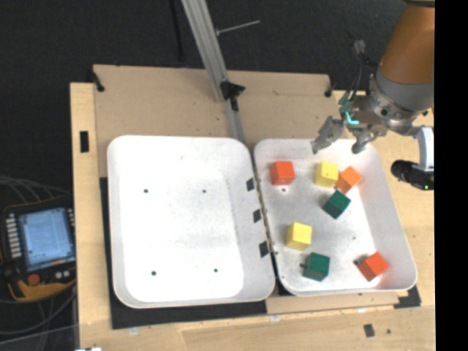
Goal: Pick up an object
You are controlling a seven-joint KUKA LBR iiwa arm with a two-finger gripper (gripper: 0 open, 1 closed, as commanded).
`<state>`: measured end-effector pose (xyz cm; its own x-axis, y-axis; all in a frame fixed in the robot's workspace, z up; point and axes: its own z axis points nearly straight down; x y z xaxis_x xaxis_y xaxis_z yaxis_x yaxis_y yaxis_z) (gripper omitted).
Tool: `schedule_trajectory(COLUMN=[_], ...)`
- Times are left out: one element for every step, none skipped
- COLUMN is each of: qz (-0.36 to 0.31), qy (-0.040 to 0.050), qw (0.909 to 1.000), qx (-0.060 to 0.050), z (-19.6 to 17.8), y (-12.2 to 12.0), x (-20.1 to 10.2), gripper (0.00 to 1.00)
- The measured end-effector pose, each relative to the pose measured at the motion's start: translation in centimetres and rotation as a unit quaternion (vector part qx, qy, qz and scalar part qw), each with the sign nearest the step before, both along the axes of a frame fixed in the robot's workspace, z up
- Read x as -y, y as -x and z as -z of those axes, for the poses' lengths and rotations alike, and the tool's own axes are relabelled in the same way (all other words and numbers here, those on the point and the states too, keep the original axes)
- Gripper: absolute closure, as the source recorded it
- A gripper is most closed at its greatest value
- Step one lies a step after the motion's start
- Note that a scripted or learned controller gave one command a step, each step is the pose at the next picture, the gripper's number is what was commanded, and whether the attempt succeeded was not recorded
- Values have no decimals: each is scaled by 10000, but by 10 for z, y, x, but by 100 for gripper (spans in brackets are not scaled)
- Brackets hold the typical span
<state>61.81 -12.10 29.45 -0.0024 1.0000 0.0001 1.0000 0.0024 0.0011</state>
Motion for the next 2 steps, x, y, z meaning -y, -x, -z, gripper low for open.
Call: schedule_trajectory(qz=[16, 30], qy=[9, 7], qw=[10000, 10000], qx=[-24, -25], z=[42, 86], y=[2, 3], x=[3, -2], gripper=[0, 0])
